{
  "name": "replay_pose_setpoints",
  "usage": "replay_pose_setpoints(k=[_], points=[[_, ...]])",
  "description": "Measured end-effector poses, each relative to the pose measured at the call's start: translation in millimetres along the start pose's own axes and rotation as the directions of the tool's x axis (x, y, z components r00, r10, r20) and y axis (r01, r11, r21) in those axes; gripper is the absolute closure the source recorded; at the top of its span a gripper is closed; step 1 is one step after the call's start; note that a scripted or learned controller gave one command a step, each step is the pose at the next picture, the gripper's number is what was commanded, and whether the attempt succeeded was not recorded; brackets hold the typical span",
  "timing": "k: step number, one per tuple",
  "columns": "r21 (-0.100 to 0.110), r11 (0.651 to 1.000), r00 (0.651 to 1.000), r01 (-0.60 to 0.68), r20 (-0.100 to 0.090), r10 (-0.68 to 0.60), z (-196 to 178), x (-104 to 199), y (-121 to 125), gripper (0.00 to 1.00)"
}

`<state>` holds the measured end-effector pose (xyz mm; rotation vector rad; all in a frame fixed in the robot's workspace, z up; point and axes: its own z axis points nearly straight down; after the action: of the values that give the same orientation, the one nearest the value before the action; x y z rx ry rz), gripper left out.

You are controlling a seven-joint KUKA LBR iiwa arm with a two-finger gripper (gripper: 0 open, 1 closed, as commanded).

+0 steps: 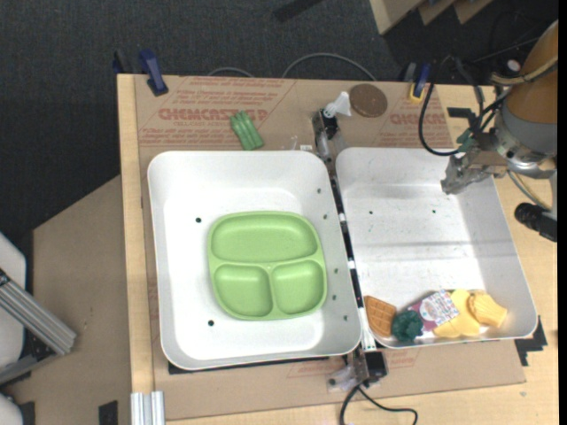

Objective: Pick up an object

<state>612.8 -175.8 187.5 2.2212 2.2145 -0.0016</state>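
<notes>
- Camera view — the two shallow white bins sit side by side on the brown cardboard-covered surface (204, 100). The left white bin (173, 193) holds a light green three-compartment plastic tray (267, 265), lying flat near its middle with bare white floor on all sides of it.
- The right white bin (425, 237) has its objects crowded into the near edge: a tan waffle-patterned toy piece (380, 314) at the near-left corner, a dark green leafy toy (407, 326) just beside it, then a white-and-pink wrapped item (438, 307), a yellow soft toy piece (454, 326) and a tan ridged toy piece (486, 308), all touching or nearly touching one another.
- The grey tool (454, 181) hangs over the far-right part of the right bin, close to its far rim, well apart from the cluster; I cannot tell whether its fingers are apart or together, and nothing shows between them.
- Between tool and cluster lies the bin's bare, speckled white floor — wide open room with nothing in the way.
- Outside the bins, on the far strip of the surface: a small green ridged block (247, 131), a round brown disc (368, 101), black cables (434, 104) looping near the arm, and blue clamps (152, 71) at the far edge.
</notes>
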Motion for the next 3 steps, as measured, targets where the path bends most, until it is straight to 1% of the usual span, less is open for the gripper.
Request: replay_pose_setpoints(k=[1, 2, 3], points=[[0.01, 1.0, 1.0, 0.001, -0.004, -0.001, 83.0, -35.4, 12.8, 0.0], [0.005, 1.0, 1.0, 0.003, -0.004, -0.003, 104.0, -42.6, 16.8, 0.0], [-0.002, 1.0, 1.0, 0.005, -0.002, -0.005, 102.5, -47.1, 55.5, 0.0]])
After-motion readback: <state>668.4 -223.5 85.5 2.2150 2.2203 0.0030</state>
